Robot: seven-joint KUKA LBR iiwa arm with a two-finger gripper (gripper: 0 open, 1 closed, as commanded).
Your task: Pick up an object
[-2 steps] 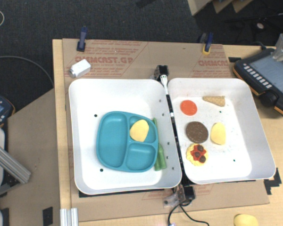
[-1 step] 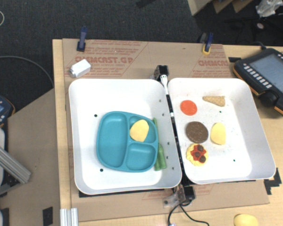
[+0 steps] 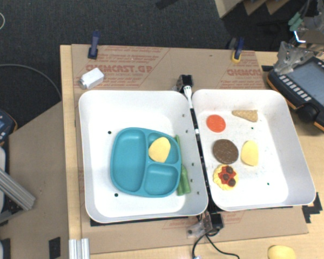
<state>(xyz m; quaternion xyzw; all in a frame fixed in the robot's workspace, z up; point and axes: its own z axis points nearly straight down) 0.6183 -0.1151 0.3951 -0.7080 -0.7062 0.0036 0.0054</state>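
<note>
The left bin [image 3: 92, 161] holds a smooth teal divided tray [image 3: 132, 171] with a rounded yellow piece [image 3: 160, 149] in its upper right compartment. A green stalk [image 3: 182, 174], possibly a bean, lies along the tray's right edge. In the right bin [image 3: 291, 144], well spaced, lie an orange disc [image 3: 216, 123], tan wedge [image 3: 245, 115], brown patty [image 3: 225, 151], yellow lump [image 3: 250, 153] and small pizza [image 3: 225, 177].

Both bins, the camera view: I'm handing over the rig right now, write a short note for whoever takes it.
Gripper: not in the camera view.
Left bin: blue divided plate with a yellow piece in its upper right compartment; green strip along the plate's right edge.
Right bin: red disc, tan wedge, brown disc, yellow piece, small pizza-like piece.
Done: nothing picked.
Left: pick any one object.
</note>
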